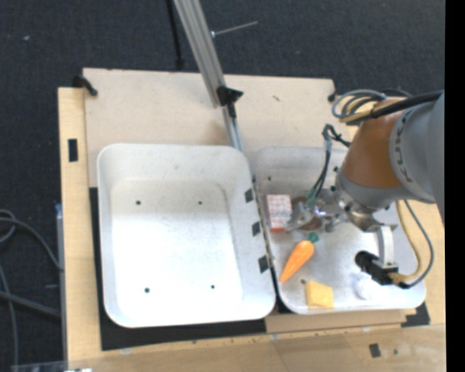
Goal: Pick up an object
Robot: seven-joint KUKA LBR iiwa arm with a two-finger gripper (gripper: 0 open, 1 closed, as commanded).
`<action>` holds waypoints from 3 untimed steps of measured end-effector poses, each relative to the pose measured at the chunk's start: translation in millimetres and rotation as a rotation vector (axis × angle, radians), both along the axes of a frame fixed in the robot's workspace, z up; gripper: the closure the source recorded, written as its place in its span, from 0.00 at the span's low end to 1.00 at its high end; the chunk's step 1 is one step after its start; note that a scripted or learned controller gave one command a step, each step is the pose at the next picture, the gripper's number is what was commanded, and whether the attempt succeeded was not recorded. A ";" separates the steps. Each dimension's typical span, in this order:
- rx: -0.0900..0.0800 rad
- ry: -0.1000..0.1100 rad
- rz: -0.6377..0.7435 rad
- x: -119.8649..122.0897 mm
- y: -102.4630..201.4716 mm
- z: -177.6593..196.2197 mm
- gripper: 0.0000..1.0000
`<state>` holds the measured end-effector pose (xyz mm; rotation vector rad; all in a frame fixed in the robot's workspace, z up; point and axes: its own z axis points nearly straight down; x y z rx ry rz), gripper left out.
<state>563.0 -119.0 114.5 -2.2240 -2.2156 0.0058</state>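
The right bin (pixel 294 165) holds an orange carrot (pixel 296 260) with a green tip, a yellow wedge (pixel 319 294) near its front edge and a small white-and-pink box (pixel 278 211) by its left wall. A small white thing (pixel 362 289) lies at the front right. My gripper (pixel 316 218) is low in the bin, just right of the box and above the carrot's green end. The arm's grey and orange wrist (pixel 372 165) hangs over it. Nothing shows between the fingers.
The left bin (pixel 178 235) sits beside the right one. A metal pole (pixel 205 53) slants up from between the bins at the back. Black cables loop by the wrist and down the right bin's right side.
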 end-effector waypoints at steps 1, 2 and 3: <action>0.002 -0.008 0.000 2.6 -0.9 -9.3 0.00; 0.002 -0.012 -0.007 3.5 -1.9 2.2 1.00; -0.001 -0.011 -0.002 4.5 -6.0 46.1 1.00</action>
